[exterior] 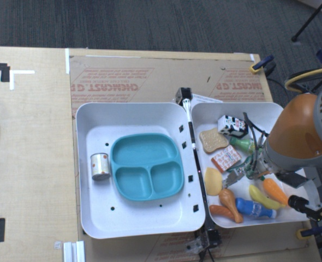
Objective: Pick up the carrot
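A small metal can is lying beside a blue divided plate in the left bin. In the right bin, the gripper is hovering among toy foods, its grip impossible to tell, while the carrot is lying just right of it, above a banana.

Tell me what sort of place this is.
Probably a robot lab test bench, not a kitchen. Two white bins sit clamped on cardboard; the right one holds toy food such as a carrot and a banana; a grey-and-orange arm reaches in over it.
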`<move>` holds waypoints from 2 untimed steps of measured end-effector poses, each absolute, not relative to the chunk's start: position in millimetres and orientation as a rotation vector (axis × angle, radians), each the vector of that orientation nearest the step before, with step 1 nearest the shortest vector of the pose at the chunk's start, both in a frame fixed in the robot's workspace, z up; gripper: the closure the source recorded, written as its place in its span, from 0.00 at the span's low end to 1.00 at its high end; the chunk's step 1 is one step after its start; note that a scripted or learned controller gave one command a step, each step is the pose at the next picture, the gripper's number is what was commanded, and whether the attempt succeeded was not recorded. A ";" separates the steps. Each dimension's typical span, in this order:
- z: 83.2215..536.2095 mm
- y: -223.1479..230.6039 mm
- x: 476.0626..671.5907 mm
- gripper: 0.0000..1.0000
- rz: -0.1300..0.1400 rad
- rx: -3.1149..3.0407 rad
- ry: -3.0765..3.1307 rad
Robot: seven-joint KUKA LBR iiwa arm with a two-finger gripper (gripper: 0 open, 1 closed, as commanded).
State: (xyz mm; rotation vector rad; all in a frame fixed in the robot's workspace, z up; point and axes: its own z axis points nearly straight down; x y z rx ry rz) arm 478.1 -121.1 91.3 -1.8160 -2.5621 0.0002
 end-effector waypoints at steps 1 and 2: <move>230.9 -181.6 480.5 0.00 0.001 -1.329 -2.855; 91.9 -185.4 479.3 0.00 -0.001 -1.565 -2.728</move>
